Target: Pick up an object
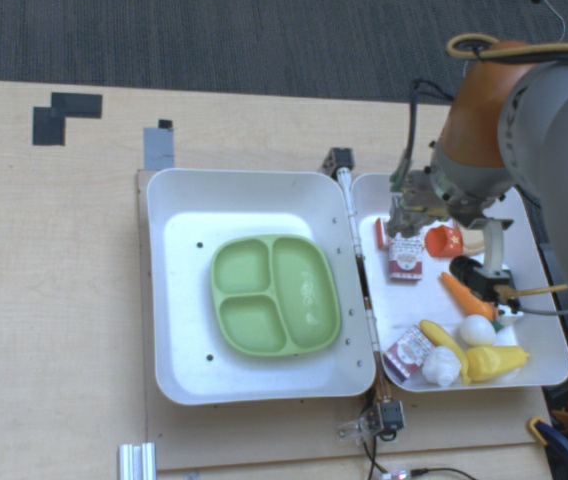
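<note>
Reaching in from three o'clock, the grey arm (554,118) with its orange band hangs over the right bin (554,368). The claw (411,216) sits low near the top of that bin, at about eleven o'clock inside it. How wide the claw is open cannot be told from up here, because the wrist hides most of it, and nothing can be seen held in it. Just below the claw, at its six o'clock and very near, lies a small red and white packet (405,257). That packet looks like the closest thing to grab. It lies with its long side running from twelve o'clock to six o'clock. A red toy (445,240) sits at the claw's four o'clock, just beside the packet. Farther down the bin lie a carrot (464,296), a white egg (477,330), a banana (442,335) and a yellow toy (496,361), all well apart from the claw. The left bin (164,368) holds a green plate (275,295) with three parts. To pick up the packet, the claw would likely need to slide a little toward six o'clock and then go down, so its two sides close across the short way of the packet.
</note>
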Robot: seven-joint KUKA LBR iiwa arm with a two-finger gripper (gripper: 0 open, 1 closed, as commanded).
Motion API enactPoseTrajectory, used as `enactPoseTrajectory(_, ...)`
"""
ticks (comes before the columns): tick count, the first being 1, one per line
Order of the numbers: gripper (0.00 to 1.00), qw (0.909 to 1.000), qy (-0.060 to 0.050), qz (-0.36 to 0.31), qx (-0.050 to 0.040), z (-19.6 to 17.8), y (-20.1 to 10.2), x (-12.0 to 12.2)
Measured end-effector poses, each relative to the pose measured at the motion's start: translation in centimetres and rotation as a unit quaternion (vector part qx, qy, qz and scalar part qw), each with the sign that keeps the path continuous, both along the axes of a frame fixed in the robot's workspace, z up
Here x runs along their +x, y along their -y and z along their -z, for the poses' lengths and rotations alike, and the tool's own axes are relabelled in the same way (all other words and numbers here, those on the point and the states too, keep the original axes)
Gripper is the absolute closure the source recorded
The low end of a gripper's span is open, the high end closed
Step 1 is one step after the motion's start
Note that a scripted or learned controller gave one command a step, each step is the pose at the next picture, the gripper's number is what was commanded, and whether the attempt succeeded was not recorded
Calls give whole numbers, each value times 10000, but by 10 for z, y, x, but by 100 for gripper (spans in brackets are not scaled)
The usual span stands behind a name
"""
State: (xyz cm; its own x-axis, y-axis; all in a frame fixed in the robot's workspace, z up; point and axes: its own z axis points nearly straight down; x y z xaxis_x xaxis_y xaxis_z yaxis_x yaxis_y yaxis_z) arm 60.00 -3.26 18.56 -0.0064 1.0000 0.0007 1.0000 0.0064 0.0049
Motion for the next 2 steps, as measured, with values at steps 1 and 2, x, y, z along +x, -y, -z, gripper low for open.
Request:
enactPoseTrajectory(1,0,10000,-14,3,-3,1,1,-1)
enactPoseTrajectory(2,0,10000,-22,16,-5,37,69,-113)
